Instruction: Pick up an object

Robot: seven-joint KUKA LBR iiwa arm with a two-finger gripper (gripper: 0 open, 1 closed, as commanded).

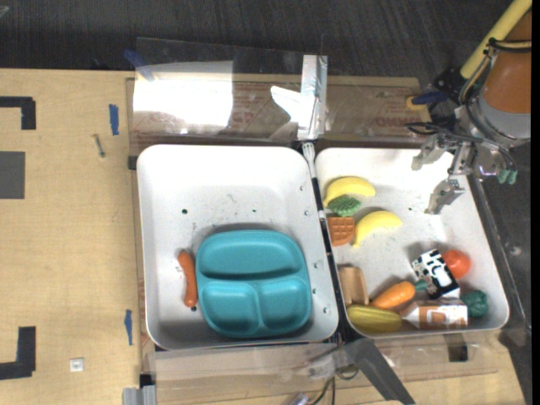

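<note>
2 shallow white bins sit side by side on the bench. The left bin (160, 184) holds a teal divided tray (251, 282) with an orange toy sausage (189, 278) lying just beside its left edge. The right bin (396, 163) holds the toys to choose from: 2 yellow bananas (349, 189) (376, 224), an orange-and-green piece (341, 221) between them by the divider, and a cluster along the near wall with a carrot (394, 294), a black-and-white block (434, 270) and a white bottle (434, 315). The gripper (445, 175) hangs over the right bin's far right corner, well apart from the toys. Its 2 fingers stand spread with nothing between them.
</note>
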